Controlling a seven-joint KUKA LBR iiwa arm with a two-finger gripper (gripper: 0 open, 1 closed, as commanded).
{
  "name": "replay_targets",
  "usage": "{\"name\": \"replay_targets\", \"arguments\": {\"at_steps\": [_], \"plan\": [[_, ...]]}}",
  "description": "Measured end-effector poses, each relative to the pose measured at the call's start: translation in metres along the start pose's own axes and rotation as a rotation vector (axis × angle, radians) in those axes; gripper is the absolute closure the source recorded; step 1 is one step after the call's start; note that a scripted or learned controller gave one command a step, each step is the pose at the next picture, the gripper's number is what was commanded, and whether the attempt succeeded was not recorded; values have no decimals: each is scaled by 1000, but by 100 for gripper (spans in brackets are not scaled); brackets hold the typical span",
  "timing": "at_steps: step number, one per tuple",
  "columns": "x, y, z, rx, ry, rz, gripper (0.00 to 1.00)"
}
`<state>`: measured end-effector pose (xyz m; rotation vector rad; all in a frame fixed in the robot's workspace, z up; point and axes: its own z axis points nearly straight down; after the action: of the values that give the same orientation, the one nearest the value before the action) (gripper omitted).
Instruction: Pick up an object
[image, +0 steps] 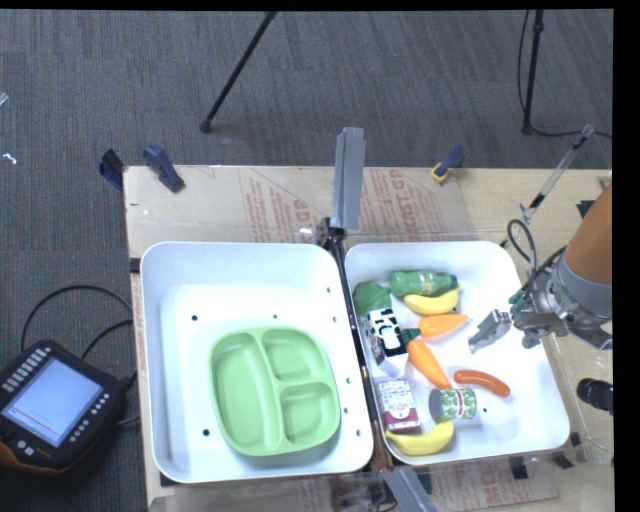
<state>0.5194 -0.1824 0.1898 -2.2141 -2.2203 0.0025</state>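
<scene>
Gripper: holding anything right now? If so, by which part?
Nothing held. The gripper hangs over bare floor of the right bin, above the red sausage and right of the carrot.

Two white bins sit side by side: the left bin (170, 300) and the right bin (520, 400). The left one carries one green divided plate (275, 388) with three compartments. The right one carries the rest: two bananas, one near the top (432, 301) and one at the bottom (422, 439); two carrots, one upper (443, 324) and one lower (428, 363); one red sausage (482, 381); one small can (455, 405); one carton with a dark red label (395, 403); one black-and-white packet (386, 332); and what look like two green items, one long (422, 281) and one rounder (370, 296), though they are hard to make out.
</scene>
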Motion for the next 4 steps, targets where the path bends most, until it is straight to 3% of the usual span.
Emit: {"name": "replay_targets", "arguments": {"at_steps": [1,2,3,4], "plan": [[15,-2,103,-1,-1,-331,0],[42,15,28,-4,-3,-461,0],[35,19,104,-1,-1,-609,0],[33,18,95,0,1,-601,100]]}}
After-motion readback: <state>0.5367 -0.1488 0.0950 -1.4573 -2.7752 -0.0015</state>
